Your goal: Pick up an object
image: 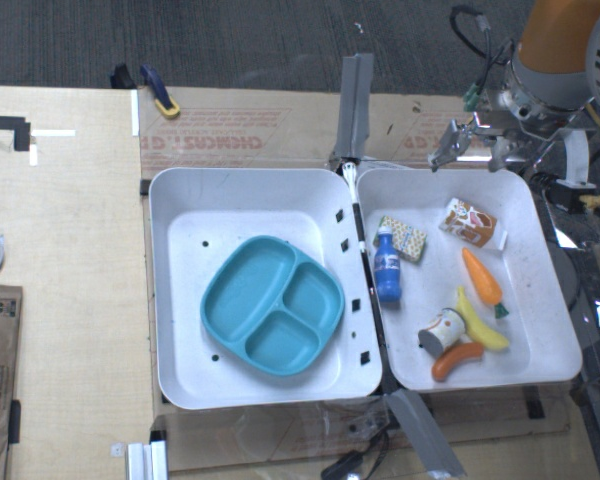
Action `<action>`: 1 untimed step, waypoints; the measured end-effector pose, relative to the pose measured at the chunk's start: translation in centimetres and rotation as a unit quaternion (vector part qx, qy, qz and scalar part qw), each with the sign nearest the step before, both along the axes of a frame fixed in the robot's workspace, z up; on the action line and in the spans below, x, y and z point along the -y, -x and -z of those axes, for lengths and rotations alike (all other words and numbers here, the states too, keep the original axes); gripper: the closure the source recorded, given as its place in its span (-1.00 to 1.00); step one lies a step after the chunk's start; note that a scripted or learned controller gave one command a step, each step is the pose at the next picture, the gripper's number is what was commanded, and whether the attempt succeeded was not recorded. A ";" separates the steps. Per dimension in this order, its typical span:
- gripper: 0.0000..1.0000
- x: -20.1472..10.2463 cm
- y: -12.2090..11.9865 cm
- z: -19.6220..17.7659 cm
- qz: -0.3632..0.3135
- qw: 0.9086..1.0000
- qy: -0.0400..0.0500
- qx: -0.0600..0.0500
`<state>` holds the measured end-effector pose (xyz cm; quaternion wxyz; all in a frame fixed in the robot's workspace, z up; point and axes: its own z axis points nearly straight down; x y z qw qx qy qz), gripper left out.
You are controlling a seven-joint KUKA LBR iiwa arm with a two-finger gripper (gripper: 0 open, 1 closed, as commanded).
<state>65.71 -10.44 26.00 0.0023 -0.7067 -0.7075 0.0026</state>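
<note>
Right bin [540, 368], near to far: sausage [457, 360], banana [480, 323], carrot [482, 276], blue bottle [386, 264] at its left wall, snack packet [471, 222]. End effector [458, 144] hangs over far rim; can't tell its opening, nothing visibly held.

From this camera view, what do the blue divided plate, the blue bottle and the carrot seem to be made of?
The blue divided plate looks like moulded plastic, matte: one even colour, rounded compartment walls. The blue bottle seems plastic too, with a faint sheen, a white cap and a label. The carrot is probably a toy, plastic or rubber: its orange is very uniform and smooth, though the picture is too small to be sure.
</note>
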 end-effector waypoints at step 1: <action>-1.00 3.6 0.8 14.8 -0.074 0.997 0.000 0.003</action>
